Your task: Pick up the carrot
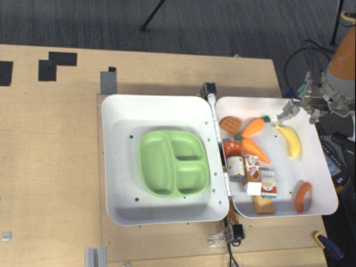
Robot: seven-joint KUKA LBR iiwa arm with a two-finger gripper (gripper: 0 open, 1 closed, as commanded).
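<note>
You are at the approach: the hand (303, 105), its state impossible to tell, hovers by the banana (290, 139), so steer it toward the carrot (253, 128)

Glossy white plastic bins (128, 216)

Grey metal arm (338, 90) with a wide orange band near its top, black cables looping beside it, and a small silvery end effector (296, 109) made of shiny bits and dark joints, too blurry to make out any screws or marks.
</note>
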